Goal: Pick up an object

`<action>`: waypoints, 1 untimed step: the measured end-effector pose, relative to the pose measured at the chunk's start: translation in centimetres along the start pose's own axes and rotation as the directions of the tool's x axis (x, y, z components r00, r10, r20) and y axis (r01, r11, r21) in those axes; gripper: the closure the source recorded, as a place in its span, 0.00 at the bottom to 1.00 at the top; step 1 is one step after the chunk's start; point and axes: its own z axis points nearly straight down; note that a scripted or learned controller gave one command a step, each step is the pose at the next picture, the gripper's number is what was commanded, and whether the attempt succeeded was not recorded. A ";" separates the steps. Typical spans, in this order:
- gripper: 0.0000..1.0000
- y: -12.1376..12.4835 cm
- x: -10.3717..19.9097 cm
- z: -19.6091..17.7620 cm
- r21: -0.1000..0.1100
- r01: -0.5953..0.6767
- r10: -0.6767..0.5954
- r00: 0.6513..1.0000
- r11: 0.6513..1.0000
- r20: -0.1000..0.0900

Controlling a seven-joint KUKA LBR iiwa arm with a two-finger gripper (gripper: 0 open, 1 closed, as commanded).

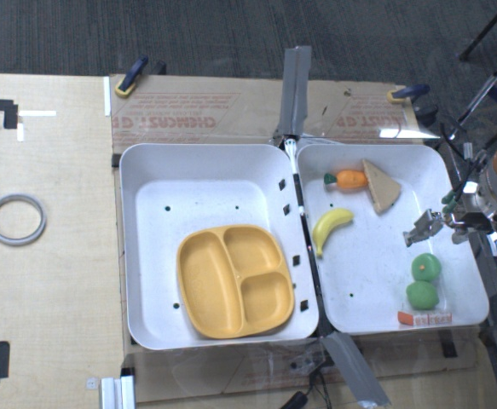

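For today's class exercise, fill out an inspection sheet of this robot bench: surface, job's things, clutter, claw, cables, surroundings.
Surface: pale wooden bench bearing the left bin and the right bin side by side, cardboard beneath them.
Job's things: right bin holds a banana, a carrot, a tan wedge, two green round fruits and a small orange-and-white packet; left bin holds a yellow divided plate.
Clutter: tape roll on the bench at left; blue-and-yellow clamps on the cardboard's far edge.
Claw: claw above the right bin's right side, just above the green fruits; nothing seen between its fingers.
Cables: dark cables at the bottom edge.
Surroundings: dark carpet beyond the bench.
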 end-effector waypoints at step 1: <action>0.00 -1.3 -3.7 10.6 -0.002 -0.040 0.040 0.999 0.999 -0.006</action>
